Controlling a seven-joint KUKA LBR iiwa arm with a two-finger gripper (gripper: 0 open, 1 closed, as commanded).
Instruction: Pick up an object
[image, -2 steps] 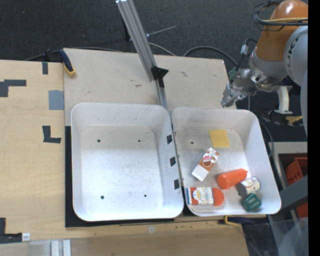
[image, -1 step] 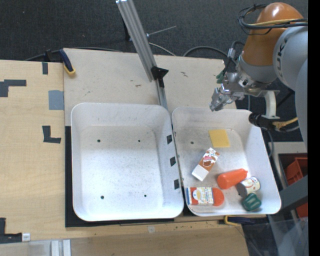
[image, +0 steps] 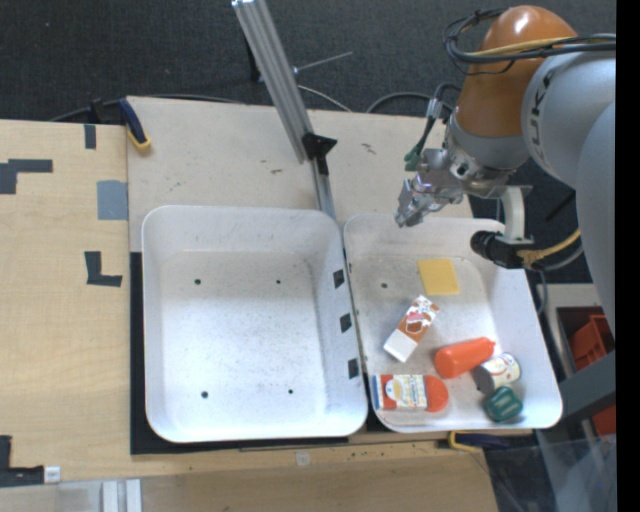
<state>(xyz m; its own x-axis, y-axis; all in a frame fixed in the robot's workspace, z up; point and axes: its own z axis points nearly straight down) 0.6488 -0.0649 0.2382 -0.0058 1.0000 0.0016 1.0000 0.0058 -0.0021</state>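
While your arm (image: 540, 90) reaches in from the right, its end effector (image: 412, 212) hangs over the right bin's (image: 530, 300) far edge, grip state unclear; the yellow block (image: 439, 276) lies just beyond, untouched.

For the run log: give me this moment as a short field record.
arm: grey KUKA arm with orange band, reaching in from the right
gripper: two-finger gripper over the right white bin's far edge
right bin contents: flat yellow square, small white and orange carton, orange cylinder, small green block
left white bin: beside it
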